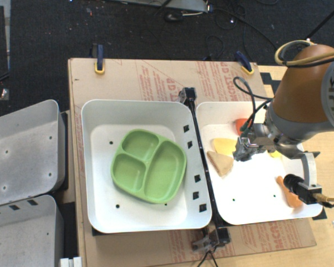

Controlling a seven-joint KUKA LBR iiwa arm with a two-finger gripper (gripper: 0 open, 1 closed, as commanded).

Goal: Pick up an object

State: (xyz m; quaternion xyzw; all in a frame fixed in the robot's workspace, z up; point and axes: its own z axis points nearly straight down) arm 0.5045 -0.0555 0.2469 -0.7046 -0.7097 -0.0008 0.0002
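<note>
Camera view: the things the arm could pick lie in the right bin (256, 218). A yellow piece (224, 146) sits near the bin's middle left, and a tan wedge (221, 163) lies just at its 6 o'clock, the two almost touching. A red object (242, 125) shows at 1 o'clock of the yellow piece, partly hidden by the arm. An orange piece (293, 196) lies toward the bin's 4 o'clock corner, with a black part of the arm's fittings over it. A small yellow bit (275, 154) peeks out beside the wrist.

The gripper (242, 148) hangs over the right bin, just at 3 o'clock of the yellow piece and 1 o'clock of the wedge; whether it is open or closed cannot be told, and nothing is seen held in it. The arm (306, 96) reaches in from 3 o'clock.

The left bin (100, 204) holds a green divided plate (149, 165) at its middle. Both bins rest on a cardboard-covered bench (133, 77).
</note>
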